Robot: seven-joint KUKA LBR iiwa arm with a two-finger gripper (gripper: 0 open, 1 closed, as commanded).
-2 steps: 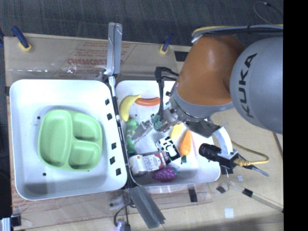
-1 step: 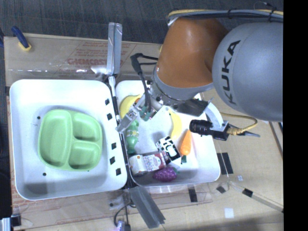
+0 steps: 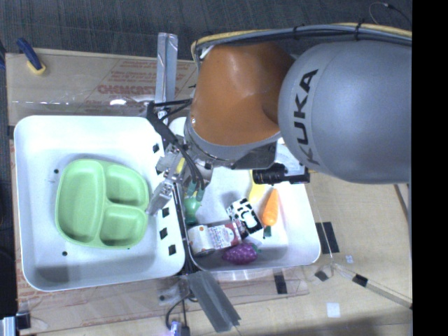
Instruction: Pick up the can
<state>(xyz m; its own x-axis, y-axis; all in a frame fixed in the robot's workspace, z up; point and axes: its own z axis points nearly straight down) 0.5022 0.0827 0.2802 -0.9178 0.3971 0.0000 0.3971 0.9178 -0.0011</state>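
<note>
The can (image 3: pixel 212 236) lies on its side near the front of the right bin (image 3: pixel 302 238); it is white and red with a printed label. My gripper (image 3: pixel 166 180) hangs below the orange wrist band over the divider between the two bins, up and to the left of the can and apart from it. The grey arm and its orange band cover the back half of the right bin.
Around the can lie purple grapes (image 3: pixel 241 253), a black-and-white object (image 3: pixel 243 215), an orange carrot (image 3: pixel 270 207) and a green item (image 3: pixel 192 203). In the left bin (image 3: pixel 35 159) sits a green divided plate (image 3: pixel 101 201).
</note>
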